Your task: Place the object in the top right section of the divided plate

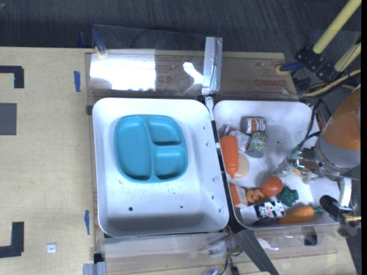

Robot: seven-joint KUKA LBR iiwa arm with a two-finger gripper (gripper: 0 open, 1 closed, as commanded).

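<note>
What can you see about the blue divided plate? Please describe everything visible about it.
The divided plate is light blue and looks like smooth plastic, a rounded rectangle with three sections: one large on the left, two smaller stacked on the right. Raised ridges separate them. All sections hold nothing. It lies flat in the upper middle of the left white bin, touching only the bin floor.

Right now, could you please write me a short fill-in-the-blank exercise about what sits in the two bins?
1. The blue divided plate lies in the ____ bin.
2. The divided plate has ____ sections.
3. The small tin can stands in the ____ bin.
4. The tomato is coloured ____.

Missing words: left; three; right; red
</note>
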